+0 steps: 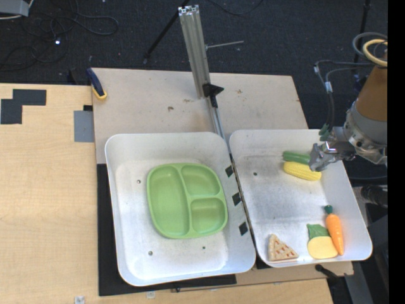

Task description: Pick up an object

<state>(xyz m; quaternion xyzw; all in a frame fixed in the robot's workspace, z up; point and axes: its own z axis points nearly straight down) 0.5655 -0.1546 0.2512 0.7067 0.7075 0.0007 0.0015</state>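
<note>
— Nearest first: what is logged in the right bin (354, 189)?

— Along its near edge, a pizza-slice toy (280, 248) at the left, then a yellow-and-green piece (321, 244) with a carrot (335, 231) lying just beside it, touching or nearly so. These are left untouched.

— And the left bin (120, 189)?

— A green divided tray (187, 199) is set in its middle, nothing seen in the compartments.

— Farther in?

— A corn cob (299, 167), yellow with a green husk end, lies in the far right part of the right bin. The gripper (319, 158) is placed right at the cob's right end, coming in from the right edge. Contact is likely but cannot be confirmed.

— Finger state?

— Cannot be told; the tip is too small and blurred for the opening to be read, and nothing is seen held.

— Step in hand?

— Judged to be the approach or the closing stage on the corn. The cob rests on the bin floor, so no lift is recorded.

— What is called for next?

— A firm closure across the cob's round body, then a straight rise. A grip taken too near the end may let it roll or slip out.

— Beyond the bins?

— An upright metal post (195, 49) is noted on the far board.
</note>
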